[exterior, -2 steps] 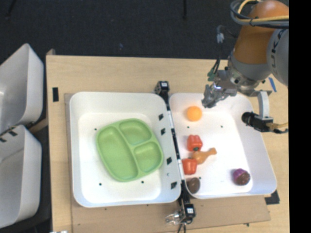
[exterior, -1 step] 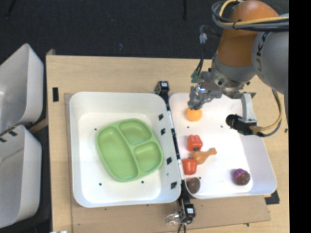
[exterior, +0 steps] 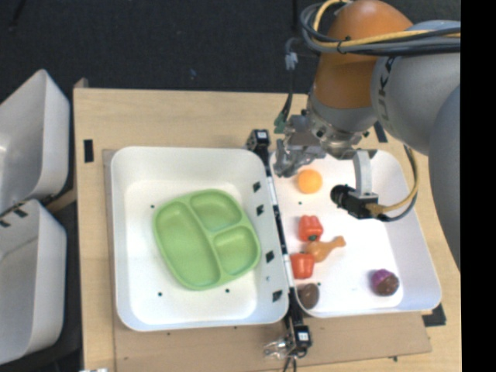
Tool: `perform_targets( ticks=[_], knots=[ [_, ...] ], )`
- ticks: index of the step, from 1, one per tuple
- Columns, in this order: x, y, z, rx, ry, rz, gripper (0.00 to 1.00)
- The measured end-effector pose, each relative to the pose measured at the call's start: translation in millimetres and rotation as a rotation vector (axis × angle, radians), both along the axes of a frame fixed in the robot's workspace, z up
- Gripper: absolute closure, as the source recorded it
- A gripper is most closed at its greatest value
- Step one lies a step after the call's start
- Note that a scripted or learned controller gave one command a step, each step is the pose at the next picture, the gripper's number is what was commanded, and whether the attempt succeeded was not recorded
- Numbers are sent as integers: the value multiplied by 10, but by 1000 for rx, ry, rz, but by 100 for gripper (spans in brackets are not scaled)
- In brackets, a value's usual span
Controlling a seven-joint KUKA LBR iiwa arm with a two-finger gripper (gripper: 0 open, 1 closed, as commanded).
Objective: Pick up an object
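**Ana:** Since the task names no particular object, why does the arm hang where it does?

**Ben:** My guess is that it is lining up on the right bin (exterior: 403,281), where all the small things lie. The gripper (exterior: 293,155) sits at that bin's far left corner, close to the divider between the bins, and the orange ball (exterior: 309,180) lies just beside it (nearest of the lot).

**Ana:** Does it have hold of anything?

**Ben:** Nothing shows between its fingers. Whether they are spread or closed I cannot tell; the wrist hides too much from this angle.

**Ana:** And the rest?

**Ben:** A red piece (exterior: 311,227) sits below the ball, then a tan, pear-shaped toy (exterior: 325,247) touching or nearly touching a second red-orange piece (exterior: 302,266). A dark brown lump (exterior: 308,294) lies at the near left corner and a purple one (exterior: 384,282) sits well apart, toward the near right. Most crowd along the divider, which I'd judge makes a clean grasp awkward there.

**Ana:** The left bin (exterior: 128,285)?

**Ben:** It holds a green divided tray (exterior: 205,239), lying flat and slightly turned; likely too broad for two fingers.

**Ana:** Any writing?

**Ben:** No label or brand is legible anywhere.
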State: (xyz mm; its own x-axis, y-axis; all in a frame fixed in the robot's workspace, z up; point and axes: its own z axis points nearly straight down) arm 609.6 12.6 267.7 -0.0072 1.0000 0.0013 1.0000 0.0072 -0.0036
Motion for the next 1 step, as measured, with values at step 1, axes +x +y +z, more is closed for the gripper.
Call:
perform_targets(
  ticks=[1],
  knots=[
    [-77,512,-217,-1,1,-1,100]
  ],
)
